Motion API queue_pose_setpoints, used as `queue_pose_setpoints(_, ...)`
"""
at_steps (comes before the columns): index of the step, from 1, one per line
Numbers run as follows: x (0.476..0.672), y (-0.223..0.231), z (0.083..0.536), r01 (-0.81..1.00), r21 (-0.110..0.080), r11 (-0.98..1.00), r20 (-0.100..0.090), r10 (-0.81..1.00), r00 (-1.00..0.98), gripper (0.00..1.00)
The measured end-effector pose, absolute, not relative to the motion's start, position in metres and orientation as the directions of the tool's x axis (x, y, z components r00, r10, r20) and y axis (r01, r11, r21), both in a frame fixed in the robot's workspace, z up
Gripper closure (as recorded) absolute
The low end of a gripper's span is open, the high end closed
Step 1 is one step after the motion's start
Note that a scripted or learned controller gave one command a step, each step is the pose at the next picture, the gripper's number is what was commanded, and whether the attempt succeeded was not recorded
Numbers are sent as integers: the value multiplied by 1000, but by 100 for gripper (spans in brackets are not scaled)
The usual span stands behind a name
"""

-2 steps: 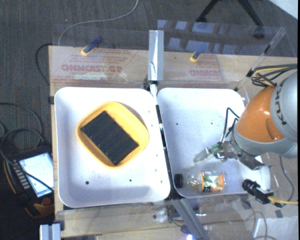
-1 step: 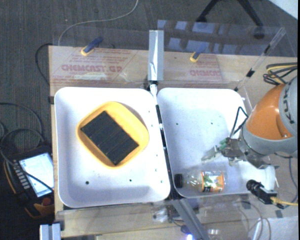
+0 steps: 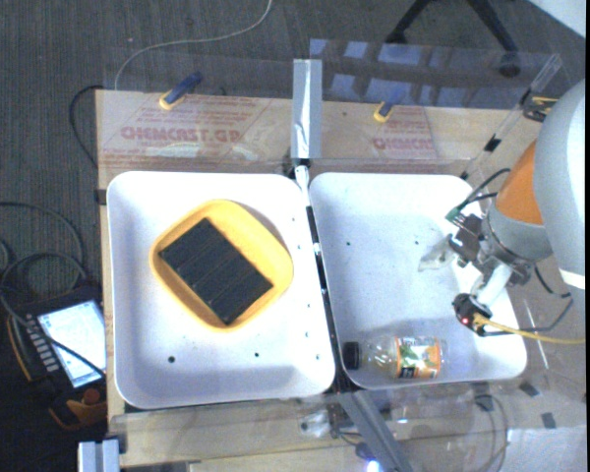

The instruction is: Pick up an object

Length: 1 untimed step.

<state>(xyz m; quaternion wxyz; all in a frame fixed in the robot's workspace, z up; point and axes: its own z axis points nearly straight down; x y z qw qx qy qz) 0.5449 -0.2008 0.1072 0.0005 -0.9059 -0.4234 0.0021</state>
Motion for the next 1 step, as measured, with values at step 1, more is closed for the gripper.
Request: queue_pose_setpoints(1,483,-176,138,898,-3,-440,-3,898,440,0)
